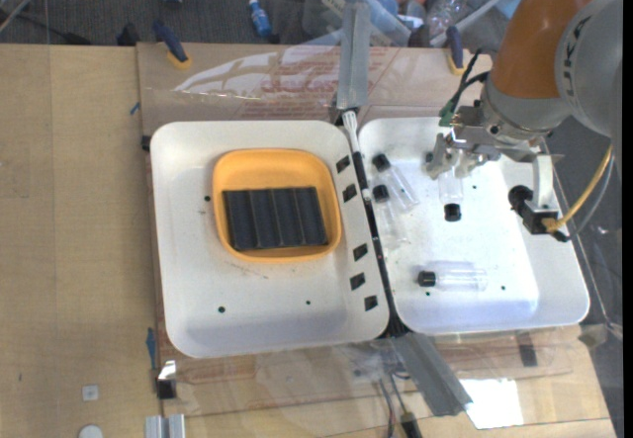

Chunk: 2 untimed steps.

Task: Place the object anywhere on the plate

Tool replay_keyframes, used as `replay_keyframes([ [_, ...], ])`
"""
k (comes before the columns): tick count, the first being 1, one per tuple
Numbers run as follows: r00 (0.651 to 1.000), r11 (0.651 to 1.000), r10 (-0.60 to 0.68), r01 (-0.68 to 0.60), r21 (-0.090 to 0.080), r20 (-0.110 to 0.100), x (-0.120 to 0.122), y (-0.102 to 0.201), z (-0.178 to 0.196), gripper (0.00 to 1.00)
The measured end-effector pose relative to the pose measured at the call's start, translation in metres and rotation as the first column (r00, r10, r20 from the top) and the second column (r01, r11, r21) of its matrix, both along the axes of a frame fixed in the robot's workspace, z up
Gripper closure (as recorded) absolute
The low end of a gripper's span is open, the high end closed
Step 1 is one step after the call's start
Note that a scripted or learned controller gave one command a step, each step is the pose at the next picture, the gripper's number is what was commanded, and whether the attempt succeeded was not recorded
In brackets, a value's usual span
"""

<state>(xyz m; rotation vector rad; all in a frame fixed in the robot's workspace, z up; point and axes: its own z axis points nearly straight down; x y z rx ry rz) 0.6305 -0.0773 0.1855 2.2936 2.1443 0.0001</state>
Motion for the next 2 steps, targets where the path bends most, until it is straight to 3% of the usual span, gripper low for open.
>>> replay_keyframes([
  [1,0.967,0.967,0.255,-0.255,-0.001,0.004,0.024,0.039,0.012,1.0],
  [2,0.951,0.951,0.309,-0.309,-0.001,0.003,0.037,0.058,0.015,1.0],
])
